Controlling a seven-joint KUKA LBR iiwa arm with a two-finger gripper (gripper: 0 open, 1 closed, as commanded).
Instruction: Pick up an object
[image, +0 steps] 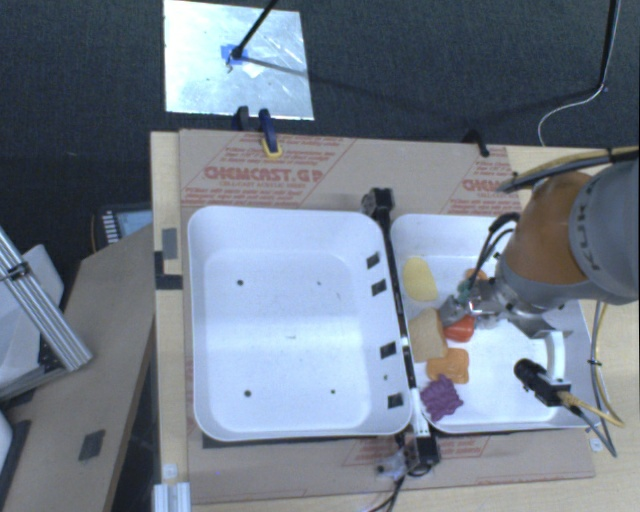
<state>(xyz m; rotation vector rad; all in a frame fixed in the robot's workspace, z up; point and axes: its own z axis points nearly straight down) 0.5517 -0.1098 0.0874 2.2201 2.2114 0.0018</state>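
R bin (520, 412): red obj (460, 330) under jaws

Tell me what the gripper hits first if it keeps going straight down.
Most likely the red object right under the gripper in the right bin, though depth is hard to judge from this view.

The brown board (300, 165) under the bins bears red print reading "CHEMCAST GP", well beyond the jaws; a second, partly cut-off print lies nearer them.
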